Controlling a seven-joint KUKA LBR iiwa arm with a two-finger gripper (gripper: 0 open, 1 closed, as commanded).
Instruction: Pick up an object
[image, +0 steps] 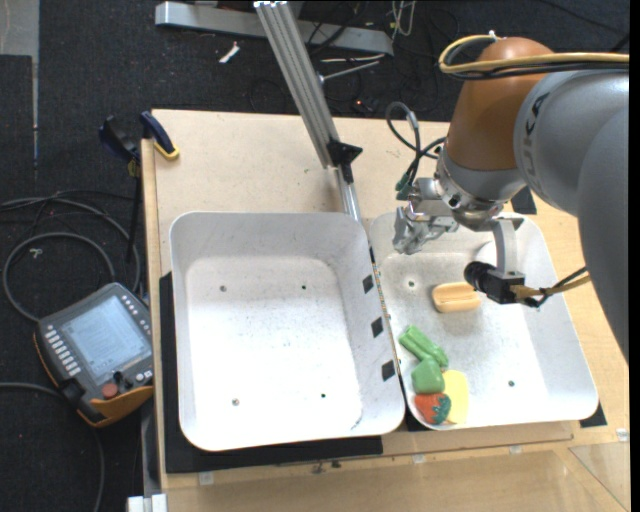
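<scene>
My gripper (412, 236) hangs over the far left part of the right bin (540, 385), below the orange wrist band. A tan oblong block (455, 297) lies in the middle of that bin, a little to the right of and nearer than the gripper. Along the bin's near left edge lie a green elongated piece (422, 346), a green chunk (428, 377), a yellow piece (456, 388) and a red piece (433, 407), bunched together. Nothing shows between the gripper's fingers.
The left bin (265, 330) stands beside the right one, sharing a raised middle rim. A slanted metal pole (305, 85) rises from behind the bins. A black cable fitting (492, 280) hangs from the arm just right of the tan block. A teach pendant (95, 345) lies on the floor at left.
</scene>
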